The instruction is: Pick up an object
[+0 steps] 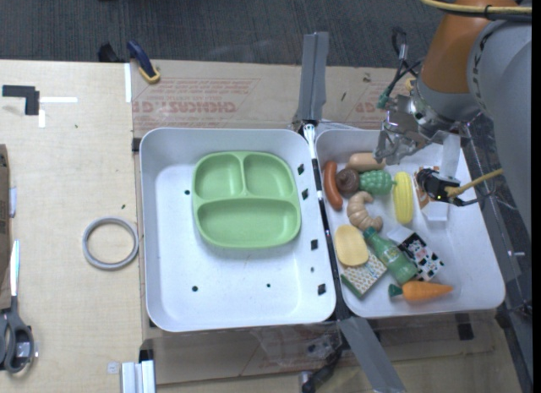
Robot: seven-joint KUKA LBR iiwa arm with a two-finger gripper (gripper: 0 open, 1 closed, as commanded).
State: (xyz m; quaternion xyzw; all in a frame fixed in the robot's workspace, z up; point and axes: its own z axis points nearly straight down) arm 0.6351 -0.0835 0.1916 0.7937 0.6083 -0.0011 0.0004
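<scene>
Orange carrot [425, 292]: smooth tapered plastic, lying at the near edge of the right bin [482, 239], tip pointing right.
Green bottle [389, 255]: glossy, slanted, just above the carrot, its cap toward the bin's middle.
Woven square [365, 277]: flat, tan and green, coarse weave, beside the bottle.
Checkered card [420, 254]: black and white, small, touching the bottle's right side.
Yellow piece [351, 245]: rounded, matte, near the divider between the bins.
Banana [403, 196]: pale yellow, upright in the view, smooth.
Green lumpy item [376, 182]: bumpy skin, between the banana and a brown round item [347, 182].
Sausage [331, 185]: long, red-orange, along the bin's left wall.
Left bin [161, 239]: shallow white plastic, holding a mint-green three-compartment tray [246, 199] with rounded corners.
Counter [59, 180]: light wood; a pale tape ring [111, 242] and scissors [14, 332] lie on it.
Tool [396, 148]: metallic, hanging over the far end of the right bin above a beige item [364, 161]; whether its fingers are apart or together, I cannot tell.
</scene>
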